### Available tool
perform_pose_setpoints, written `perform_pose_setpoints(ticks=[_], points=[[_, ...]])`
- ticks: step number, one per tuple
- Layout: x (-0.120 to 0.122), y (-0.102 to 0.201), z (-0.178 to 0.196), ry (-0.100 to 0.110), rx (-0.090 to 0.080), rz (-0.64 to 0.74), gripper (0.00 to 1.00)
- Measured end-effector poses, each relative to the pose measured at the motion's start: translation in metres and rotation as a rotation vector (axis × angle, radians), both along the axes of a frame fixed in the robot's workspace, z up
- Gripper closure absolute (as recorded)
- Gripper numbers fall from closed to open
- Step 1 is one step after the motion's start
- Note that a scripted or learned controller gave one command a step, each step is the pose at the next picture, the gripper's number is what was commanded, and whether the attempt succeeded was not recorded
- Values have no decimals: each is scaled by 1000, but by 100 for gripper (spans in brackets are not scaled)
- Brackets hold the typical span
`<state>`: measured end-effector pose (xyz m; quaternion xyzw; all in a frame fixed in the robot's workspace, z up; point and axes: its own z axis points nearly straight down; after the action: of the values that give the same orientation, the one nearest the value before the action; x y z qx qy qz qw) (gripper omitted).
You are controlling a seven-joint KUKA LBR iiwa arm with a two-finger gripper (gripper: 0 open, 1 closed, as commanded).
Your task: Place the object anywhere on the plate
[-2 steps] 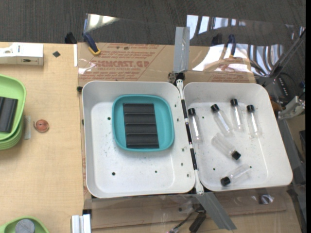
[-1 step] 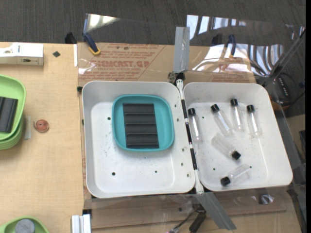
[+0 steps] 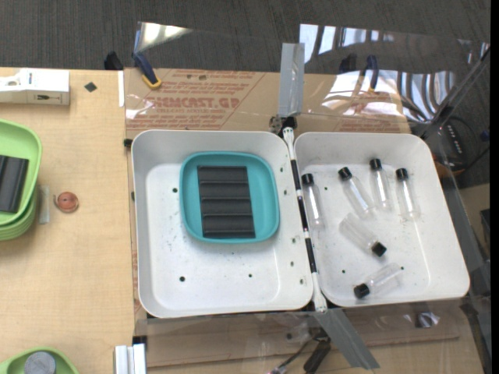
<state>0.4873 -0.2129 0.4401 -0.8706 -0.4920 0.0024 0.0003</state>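
A teal plate (image 3: 268, 201) with a dark ribbed insert (image 3: 227, 201) lies in the left white bin (image 3: 160, 271). In the right white bin (image 3: 437, 279) lie several clear vials with black caps: one along the left wall (image 3: 311, 199), three side by side near the back (image 3: 354, 190) (image 3: 380, 181) (image 3: 405, 191), one in the middle (image 3: 364, 237) and one near the front (image 3: 376, 281).
Clear plastic walls rise behind the bins over a cardboard sheet (image 3: 203, 92). On the wooden bench at left are green dishes (image 3: 17, 179), a small round orange piece (image 3: 67, 202) and a white box (image 3: 35, 86).
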Motion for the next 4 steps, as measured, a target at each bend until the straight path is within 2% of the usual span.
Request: perform_pose_setpoints(ticks=[2, 4], points=[[58, -2, -1, 0, -1, -168, 0], [80, -4, 0, 0, -1, -350, 0]])
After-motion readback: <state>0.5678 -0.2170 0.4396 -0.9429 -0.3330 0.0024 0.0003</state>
